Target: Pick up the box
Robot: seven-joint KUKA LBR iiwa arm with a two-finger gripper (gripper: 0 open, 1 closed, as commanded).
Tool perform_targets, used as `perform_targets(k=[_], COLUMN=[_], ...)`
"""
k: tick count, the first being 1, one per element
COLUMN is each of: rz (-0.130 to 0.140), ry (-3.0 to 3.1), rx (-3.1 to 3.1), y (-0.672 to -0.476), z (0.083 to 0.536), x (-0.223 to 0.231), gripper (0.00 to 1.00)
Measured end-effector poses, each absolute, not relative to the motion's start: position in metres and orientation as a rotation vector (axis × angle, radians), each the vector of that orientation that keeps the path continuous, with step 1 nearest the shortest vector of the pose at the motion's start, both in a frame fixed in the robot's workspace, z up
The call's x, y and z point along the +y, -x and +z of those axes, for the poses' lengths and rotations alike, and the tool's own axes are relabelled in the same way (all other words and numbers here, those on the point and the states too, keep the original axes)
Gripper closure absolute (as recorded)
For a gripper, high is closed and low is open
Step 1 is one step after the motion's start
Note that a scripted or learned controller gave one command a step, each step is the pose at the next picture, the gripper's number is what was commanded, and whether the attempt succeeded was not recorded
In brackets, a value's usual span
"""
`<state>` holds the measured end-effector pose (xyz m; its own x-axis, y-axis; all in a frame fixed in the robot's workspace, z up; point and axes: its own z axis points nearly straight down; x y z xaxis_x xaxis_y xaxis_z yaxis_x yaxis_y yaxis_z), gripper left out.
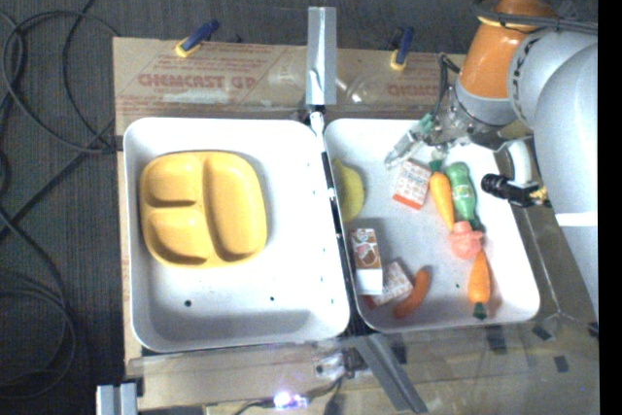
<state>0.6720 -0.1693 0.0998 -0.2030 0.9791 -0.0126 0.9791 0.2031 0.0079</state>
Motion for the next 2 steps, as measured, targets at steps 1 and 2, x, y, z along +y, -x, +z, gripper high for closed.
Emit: perform_targets(k=[1,2], rz=[-0.001,-0.001], ry=[-2.107,-2.107], rx=[2.33,2.329], y=[-0.6691,-0.6691], z=[0.0901,0.0902], x=[-0.1794,-0.1796], gripper=[0.0,0.0])
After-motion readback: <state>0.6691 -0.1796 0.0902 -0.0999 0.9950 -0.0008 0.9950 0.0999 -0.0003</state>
